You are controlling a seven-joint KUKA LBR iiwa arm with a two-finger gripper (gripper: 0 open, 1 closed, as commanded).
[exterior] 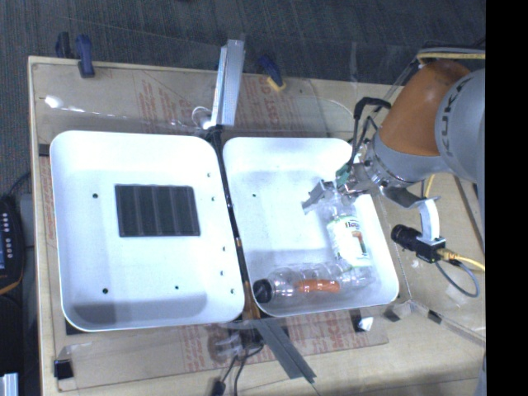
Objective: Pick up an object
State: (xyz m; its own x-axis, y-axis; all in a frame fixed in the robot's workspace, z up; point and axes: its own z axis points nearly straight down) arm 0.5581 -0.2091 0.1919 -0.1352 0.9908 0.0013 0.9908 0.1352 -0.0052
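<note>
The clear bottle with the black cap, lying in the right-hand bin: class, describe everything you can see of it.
The clear bottle looks like transparent plastic, with a black cap at its left end and an orange patch around its middle. It lies on its side along the near wall of the right bin, cap pointing towards the divider between the bins. Its right end meets or nearly meets a white labelled bottle.

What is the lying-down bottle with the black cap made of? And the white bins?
The bottle looks like clear, shiny plastic: the bin floor and an orange label show through it, and it glints. The bins, left bin and right bin, look like smooth white plastic with rounded, moulded corners, though painted metal can't be ruled out.
</note>
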